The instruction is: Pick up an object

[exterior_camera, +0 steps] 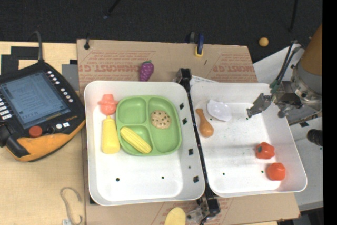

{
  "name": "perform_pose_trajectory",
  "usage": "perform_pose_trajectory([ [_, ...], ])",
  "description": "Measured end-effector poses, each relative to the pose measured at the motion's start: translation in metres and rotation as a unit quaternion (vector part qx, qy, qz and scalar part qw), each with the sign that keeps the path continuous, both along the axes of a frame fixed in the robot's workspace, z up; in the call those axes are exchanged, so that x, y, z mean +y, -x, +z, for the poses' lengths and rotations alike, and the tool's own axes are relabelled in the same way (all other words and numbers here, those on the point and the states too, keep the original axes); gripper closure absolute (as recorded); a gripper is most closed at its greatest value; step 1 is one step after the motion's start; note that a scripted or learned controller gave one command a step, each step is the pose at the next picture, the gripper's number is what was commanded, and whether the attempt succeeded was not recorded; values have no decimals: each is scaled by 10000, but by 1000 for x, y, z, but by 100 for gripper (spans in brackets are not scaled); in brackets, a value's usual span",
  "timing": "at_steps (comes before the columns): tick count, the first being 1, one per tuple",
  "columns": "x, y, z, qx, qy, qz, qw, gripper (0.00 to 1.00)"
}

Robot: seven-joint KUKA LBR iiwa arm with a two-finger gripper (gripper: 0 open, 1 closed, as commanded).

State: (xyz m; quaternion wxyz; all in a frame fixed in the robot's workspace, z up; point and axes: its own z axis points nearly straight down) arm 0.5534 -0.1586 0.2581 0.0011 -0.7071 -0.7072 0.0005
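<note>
Over the right bin (pixel 295 139), toward its far right side, we find the gripper (pixel 271 105) hanging above the white floor with nothing between its jaws. One dark finger (pixel 256 106) juts left over the bin; whether the jaws stand wide or narrow we cannot tell from this slant.

Nothing has been lifted, so the pick is all left to do. Candidates in the right bin lie apart from the gripper — a white scoop-like piece (pixel 219 110) and an orange-brown drumstick shape (pixel 204 123) at the bin's far left, and two red tomato-like pieces (pixel 265 150) (pixel 275 170) near the right wall. The first of these sits closest below the gripper, and we judge it or the white piece the likeliest target, though no choice shows.

In the left bin (pixel 137 182) rests a green divided plate (pixel 150 126) holding a corn cob (pixel 136 139) and a cookie (pixel 160 119), with a yellow bottle (pixel 109 135) and a pink piece (pixel 107 105) just beside its left edge.

What is left, as we judge it: descend on one object, close, and raise it clear.
</note>
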Motion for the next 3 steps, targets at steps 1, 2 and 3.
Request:
perform_pose_trajectory([
  [1, 0, 7, -63, 30, -7, 5, 10000, 0],
  [2, -8, 9, -117, 22, -7, 4, 10000, 0],
  [3, -5, 10, -171, 22, -9, 9, 10000, 0],
])
